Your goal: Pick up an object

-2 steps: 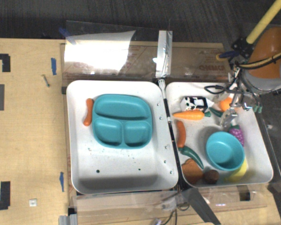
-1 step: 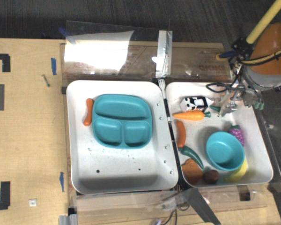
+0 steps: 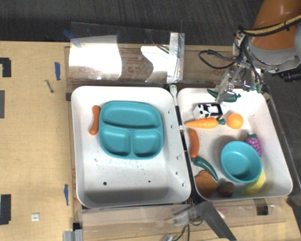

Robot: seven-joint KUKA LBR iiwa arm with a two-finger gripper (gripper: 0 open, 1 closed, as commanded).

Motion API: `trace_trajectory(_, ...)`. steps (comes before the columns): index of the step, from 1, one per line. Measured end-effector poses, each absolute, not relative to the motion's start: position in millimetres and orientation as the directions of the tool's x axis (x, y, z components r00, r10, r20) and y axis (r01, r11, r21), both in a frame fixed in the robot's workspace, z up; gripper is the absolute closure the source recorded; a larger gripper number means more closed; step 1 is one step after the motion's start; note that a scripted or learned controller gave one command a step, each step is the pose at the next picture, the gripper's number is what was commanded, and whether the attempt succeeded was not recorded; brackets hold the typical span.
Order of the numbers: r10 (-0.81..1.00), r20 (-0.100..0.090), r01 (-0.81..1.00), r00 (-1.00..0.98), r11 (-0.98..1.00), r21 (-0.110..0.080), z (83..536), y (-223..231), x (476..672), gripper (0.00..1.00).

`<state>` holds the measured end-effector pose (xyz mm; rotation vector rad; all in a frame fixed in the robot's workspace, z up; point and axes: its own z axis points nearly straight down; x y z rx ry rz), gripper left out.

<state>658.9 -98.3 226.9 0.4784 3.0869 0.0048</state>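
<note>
Objects for picking lie mostly in the right bin (image 3: 278,149); going left to right, the left bin (image 3: 85,174) bears a teal divided tray (image 3: 130,129) and a sausage (image 3: 94,120), then come the toy carrot (image 3: 203,124), the orange ball (image 3: 235,121) and the teal bowl (image 3: 240,162). The gripper (image 3: 226,93) hangs over the far edge of the right bin, near a small dark green piece (image 3: 230,98), and I cannot tell its state. To do this step well, I think it should descend straight on one separate item like the carrot, away from the bin wall.

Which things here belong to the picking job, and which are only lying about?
Job: gripper; nearby candidates in the right bin: carrot, orange, black-and-white toy.

Lying about: teal divided tray and sausage in the left bin; teal bowl; grapes.
</note>
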Motion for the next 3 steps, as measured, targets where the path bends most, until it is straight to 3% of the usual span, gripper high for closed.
trace_trajectory(1, 0.256, -0.028, 0.256, -0.966, 0.967, 0.007, 113.4, -106.0, 623.2, 1.00)
trace_trajectory(2, 0.181, -0.019, 0.181, -0.983, 0.983, 0.003, 192.9, -77.1, 656.9, 1.00)
trace_trajectory(3, 0.183, -0.008, 0.183, -0.983, 0.983, 0.002, 187.0, -78.1, 654.3, 0.00)
